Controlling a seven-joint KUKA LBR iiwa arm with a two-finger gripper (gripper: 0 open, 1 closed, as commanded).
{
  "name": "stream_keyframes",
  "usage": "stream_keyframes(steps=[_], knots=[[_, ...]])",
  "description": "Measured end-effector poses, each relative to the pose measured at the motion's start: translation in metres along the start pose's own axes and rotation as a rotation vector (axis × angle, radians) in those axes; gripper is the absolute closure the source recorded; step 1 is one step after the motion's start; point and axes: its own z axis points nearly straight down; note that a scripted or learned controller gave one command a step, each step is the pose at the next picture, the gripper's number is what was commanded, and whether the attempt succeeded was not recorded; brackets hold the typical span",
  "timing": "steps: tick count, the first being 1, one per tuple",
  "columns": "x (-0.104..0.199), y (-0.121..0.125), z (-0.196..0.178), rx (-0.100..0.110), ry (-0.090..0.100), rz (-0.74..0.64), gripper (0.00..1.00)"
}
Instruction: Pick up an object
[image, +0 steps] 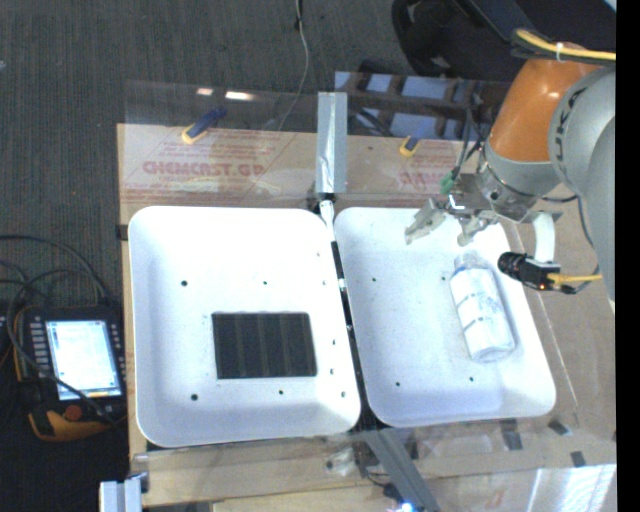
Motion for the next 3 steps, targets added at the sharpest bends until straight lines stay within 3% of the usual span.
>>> stream_keyframes(steps=[1,2,3], knots=[[-0.076,-0.013,0.068,0.000,-0.004,0.003,0.00],[-0.055,0.009,0.105,-0.010,-0.008,-0.052,0.00],[-0.055,0.009,0.105,-0.010,-0.008,-0.052,0.00]])
